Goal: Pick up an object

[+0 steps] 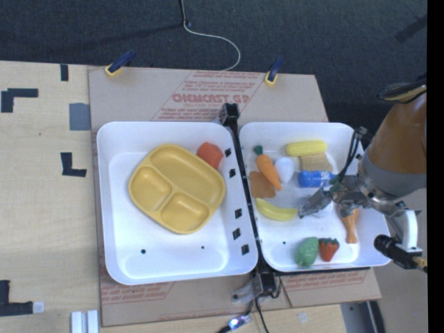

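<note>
You've got one fixed cam, mounted above the tabletop (41,207), looking down at a slant w/ the far edge toward the top of frame. It sits far enough back to take in both white bins side by side, left bin (114,186) and right bin (333,129), plus the cardboard underlay (208,92). The arm (402,144) enters from frame right.

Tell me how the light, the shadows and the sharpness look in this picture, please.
Camera view: the light is even and soft, and the white bins look bright, nearly washed out. Soft shadows lie beside the yellow tray. The whole picture is slightly blurred; the tool over the right bin is the least clear, a dark smear near the banana.
</note>
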